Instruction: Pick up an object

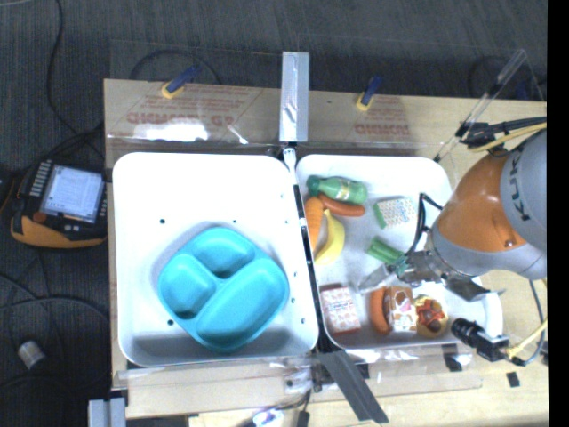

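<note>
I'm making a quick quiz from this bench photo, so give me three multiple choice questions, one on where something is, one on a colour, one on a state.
1. Where does the divided plate lie? A left bin B right bin C on the floor
2. What colour is that plate? A red B blue C yellow
3. Where is the gripper? A over the left bin B over the right bin C off the bench

Answers: 1 A, it rests in the left bin. 2 B, it is light blue all over. 3 B, it hangs among the toy food in the right bin.
</note>
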`<state>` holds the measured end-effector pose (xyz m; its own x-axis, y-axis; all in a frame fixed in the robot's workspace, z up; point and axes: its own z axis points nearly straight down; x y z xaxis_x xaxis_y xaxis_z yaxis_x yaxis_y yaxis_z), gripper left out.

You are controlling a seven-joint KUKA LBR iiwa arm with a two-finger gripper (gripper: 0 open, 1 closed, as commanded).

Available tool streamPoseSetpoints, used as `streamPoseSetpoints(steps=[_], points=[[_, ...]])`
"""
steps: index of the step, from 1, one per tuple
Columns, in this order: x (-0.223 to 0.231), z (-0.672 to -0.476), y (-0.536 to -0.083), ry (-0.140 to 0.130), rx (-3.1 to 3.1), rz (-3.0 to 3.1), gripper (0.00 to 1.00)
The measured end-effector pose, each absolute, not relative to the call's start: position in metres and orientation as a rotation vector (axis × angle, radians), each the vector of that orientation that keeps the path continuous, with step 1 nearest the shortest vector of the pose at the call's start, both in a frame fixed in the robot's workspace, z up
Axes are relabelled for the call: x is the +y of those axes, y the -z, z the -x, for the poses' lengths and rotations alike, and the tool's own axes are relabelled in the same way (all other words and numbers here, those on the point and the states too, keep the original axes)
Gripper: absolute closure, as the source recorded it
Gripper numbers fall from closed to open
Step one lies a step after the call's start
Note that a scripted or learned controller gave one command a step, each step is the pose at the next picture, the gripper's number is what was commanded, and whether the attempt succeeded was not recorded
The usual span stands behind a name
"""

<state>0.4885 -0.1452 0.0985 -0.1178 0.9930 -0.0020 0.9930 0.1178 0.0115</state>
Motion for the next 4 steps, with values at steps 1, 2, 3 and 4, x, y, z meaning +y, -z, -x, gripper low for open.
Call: streamPoseSetpoints(steps=[1,2,3,4], points=[[-0.156,-0.485,-0.186,0.000,2.618,-1.736,0.00],[-0.141,-0.484,-0.093,0.000,2.615,-1.743,0.00],[-0.140,-0.486,-0.103,-0.005,2.613,-1.741,1.00],[-0.050,-0.583,-0.232,0.004,2.597,-1.767,1.00]])
